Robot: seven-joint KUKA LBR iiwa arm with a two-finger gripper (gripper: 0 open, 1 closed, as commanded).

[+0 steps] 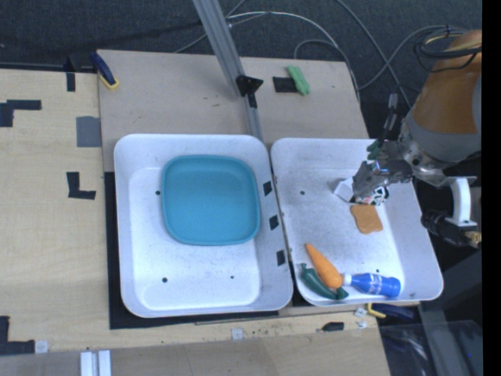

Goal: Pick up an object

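Observation:
The right bin (pixel 313 171) holds a flat tan-orange piece (pixel 366 218), an orange carrot with a green top (pixel 322 268) and a small blue and white bottle (pixel 374 284) near its front edge. My gripper (pixel 366 186) reaches down over the bin's right part, just above the far end of the tan-orange piece. A small black and white thing (pixel 381 195) and a white scrap (pixel 344 188) lie right beside the fingers. Nothing is visibly held.
A blue square plate (pixel 210 199) lies in the left bin (pixel 141 233). A grey pole (pixel 227 45) slants up behind the bins. A green clip (pixel 298 80) and a blue and yellow clamp (pixel 105 70) rest on the bench. Cables loop at the back right.

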